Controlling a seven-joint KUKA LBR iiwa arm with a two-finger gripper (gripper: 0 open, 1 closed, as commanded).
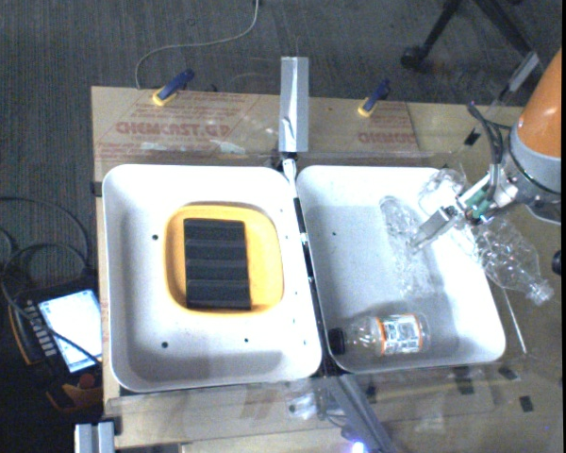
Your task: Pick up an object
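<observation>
Two white bins side by side on a bench w/ a cardboard sheet (198,125) under them. Left bin (132,281) holds a yellow sponge-like block w/ a black ribbed top (222,260), lying flat near the bin's middle, apart from all walls. Right bin (349,253) holds a clear plastic bottle w/ orange label and black cap (382,334), lying on its side along the near wall, cap end pointing toward the divider between the bins. Another clear plastic item (401,239) sits in the upper middle of the right bin, hard to read, transparent, shape unclear. A clear crumpled plastic bottle (509,258) lies over the right rim of the right bin, partly outside it. Arm (545,125) comes in from the right, orange band at frame edge, grey wrist below it. Gripper (437,217) is over the upper right part of the right bin, just beside the clear item; fingers blend w/ the transparent plastic, can't tell if spread or pinching anything. Labelled bottle is well apart from the gripper, untouched. Two blue-and-yellow clamps (173,87) at the bench's far edge, metal post (293,102) standing between the bins at the far side. Cables and a small lit screen (68,327) on the floor left of the bench.
</observation>
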